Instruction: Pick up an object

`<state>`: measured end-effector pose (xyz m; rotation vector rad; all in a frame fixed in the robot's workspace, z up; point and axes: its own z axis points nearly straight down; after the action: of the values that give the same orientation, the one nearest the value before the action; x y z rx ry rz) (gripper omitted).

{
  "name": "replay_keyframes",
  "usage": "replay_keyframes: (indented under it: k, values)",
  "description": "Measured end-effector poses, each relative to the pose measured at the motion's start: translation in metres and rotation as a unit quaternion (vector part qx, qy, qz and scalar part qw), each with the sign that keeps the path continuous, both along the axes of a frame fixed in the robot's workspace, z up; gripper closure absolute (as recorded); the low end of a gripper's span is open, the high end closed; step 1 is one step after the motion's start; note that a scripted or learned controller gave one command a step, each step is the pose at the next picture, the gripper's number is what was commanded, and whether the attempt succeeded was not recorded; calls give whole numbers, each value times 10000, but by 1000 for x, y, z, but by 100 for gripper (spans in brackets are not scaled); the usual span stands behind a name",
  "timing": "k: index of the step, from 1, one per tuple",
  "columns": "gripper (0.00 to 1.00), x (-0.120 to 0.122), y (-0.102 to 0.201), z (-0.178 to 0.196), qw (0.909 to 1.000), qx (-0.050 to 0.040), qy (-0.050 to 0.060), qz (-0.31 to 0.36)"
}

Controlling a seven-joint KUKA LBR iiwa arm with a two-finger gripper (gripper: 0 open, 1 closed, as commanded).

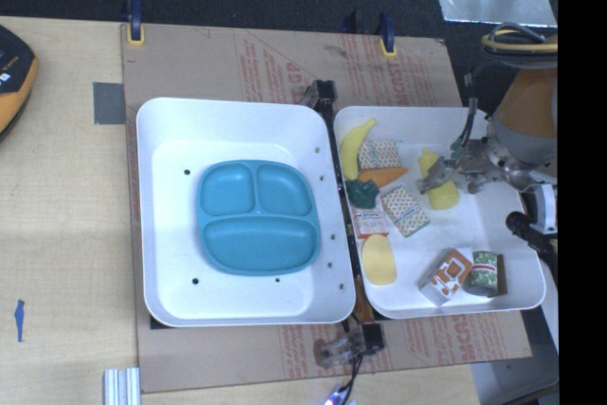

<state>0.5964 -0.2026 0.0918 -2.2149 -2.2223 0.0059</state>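
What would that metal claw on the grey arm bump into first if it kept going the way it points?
Probably the small yellow toy piece directly under the gripper in the right white bin. The gripper points downward and slightly left; how far above the piece it is cannot be judged from this slanted view.

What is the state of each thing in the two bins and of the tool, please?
Blue divided plate: lying flat in the left bin, right side up.
Banana: lying in the right bin, against its left wall.
Yellow piece: lying just below the tool.
Two small cartons: lying side by side, touching.
Tool: low over the right bin.
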Motion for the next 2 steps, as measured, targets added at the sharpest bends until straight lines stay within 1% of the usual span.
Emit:
replay_keyframes:
  k: [1, 2]
  values:
    - [100, 1, 0, 11, 10000, -6, -2, 19]
    - [100, -49, 86, 0, 10000, -4, -6, 25]
